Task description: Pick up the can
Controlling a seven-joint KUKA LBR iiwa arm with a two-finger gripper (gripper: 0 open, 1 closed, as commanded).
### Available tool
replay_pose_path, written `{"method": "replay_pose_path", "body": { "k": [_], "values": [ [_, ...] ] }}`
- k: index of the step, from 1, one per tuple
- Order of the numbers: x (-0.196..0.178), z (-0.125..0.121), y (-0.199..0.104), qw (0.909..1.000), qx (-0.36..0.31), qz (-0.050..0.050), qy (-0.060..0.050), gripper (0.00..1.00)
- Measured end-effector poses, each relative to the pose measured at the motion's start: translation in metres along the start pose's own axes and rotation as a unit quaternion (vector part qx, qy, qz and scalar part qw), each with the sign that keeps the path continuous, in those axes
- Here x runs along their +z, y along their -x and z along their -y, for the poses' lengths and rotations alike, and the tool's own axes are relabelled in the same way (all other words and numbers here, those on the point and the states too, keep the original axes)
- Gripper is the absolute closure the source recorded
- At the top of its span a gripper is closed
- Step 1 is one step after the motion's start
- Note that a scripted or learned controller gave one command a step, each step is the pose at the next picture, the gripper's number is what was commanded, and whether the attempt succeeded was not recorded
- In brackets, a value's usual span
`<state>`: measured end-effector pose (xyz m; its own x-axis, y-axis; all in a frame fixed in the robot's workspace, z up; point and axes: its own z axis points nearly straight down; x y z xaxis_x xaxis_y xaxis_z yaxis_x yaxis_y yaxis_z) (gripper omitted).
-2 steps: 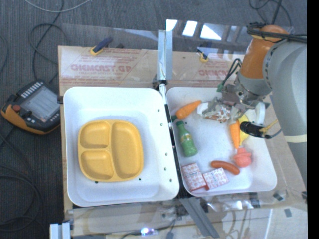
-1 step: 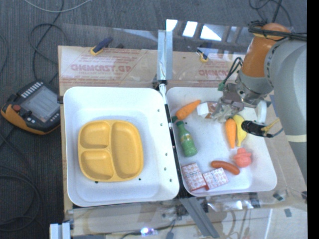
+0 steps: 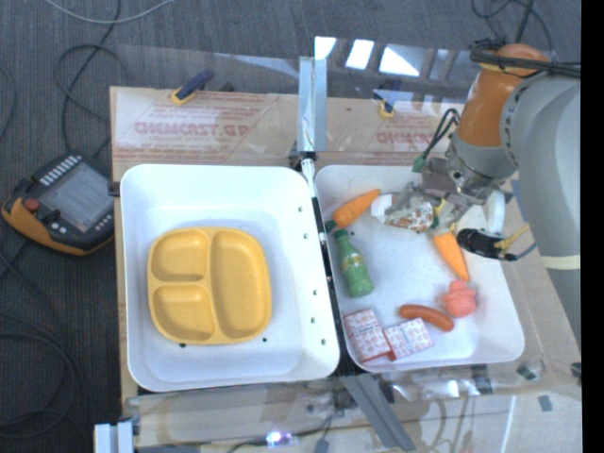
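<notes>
The can [image 3: 406, 218] lies on its side near the back of the right bin [image 3: 491, 343]; it has a white and red label with a pale end facing left. My gripper [image 3: 432, 199] is low over the can's right end, touching or nearly touching it. The grey arm with its orange band [image 3: 491, 111] comes down from the upper right. The gripper body hides part of the can, and I cannot make out whether the can is gripped.
Sharing the right bin are an orange carrot [image 3: 355, 207], a green bottle [image 3: 355, 264], a second carrot [image 3: 452, 255], a pink toy [image 3: 460, 297], a sausage [image 3: 427, 316] and two red-and-white packets [image 3: 387, 336]. A yellow divided plate [image 3: 209, 284] sits in the left bin [image 3: 142, 196].
</notes>
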<state>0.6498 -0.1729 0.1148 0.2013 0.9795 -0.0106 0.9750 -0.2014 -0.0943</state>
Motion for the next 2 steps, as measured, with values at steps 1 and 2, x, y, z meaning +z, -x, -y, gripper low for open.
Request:
{"method": "replay_pose_path", "body": {
  "k": [1,2],
  "values": [
    [-0.0072,0.0010,0.0000,1.0000,0.000,0.000,-0.002,1.00],
    [-0.0072,0.0010,0.0000,1.0000,0.000,0.001,-0.002,0.00]
  ]
}}
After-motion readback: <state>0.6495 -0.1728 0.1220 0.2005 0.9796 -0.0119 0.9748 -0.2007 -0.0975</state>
